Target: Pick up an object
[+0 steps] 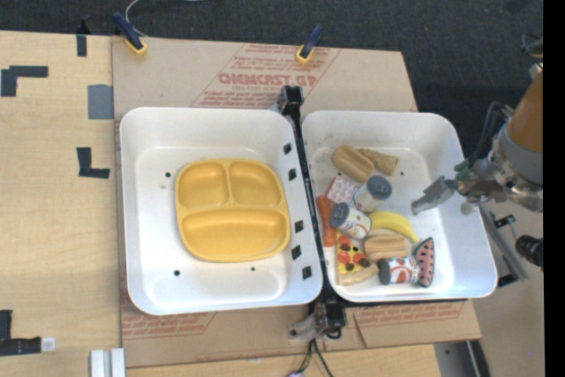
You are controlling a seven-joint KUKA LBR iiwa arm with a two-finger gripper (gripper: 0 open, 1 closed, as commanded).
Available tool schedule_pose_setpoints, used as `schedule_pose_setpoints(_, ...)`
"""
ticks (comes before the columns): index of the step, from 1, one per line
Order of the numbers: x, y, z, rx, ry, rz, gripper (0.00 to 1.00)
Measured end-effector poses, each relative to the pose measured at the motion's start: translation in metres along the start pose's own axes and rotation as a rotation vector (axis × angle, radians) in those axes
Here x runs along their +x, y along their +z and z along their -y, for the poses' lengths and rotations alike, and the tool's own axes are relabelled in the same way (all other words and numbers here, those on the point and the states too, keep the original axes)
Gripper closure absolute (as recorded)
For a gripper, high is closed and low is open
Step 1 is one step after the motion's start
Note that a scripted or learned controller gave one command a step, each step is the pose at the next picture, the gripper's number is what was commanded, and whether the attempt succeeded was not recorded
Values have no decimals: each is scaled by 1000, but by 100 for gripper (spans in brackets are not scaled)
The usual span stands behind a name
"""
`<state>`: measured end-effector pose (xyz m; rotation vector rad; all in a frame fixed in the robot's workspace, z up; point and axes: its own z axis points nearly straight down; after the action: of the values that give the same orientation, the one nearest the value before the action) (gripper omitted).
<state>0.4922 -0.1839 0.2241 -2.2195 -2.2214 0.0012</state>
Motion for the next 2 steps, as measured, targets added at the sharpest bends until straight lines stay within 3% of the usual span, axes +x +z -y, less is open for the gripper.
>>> schedule_pose_setpoints(1,33,111,-48,2,-1,-1,0)
schedule_pose_setpoints(2,62,134,-102,-9,-1,1,0)
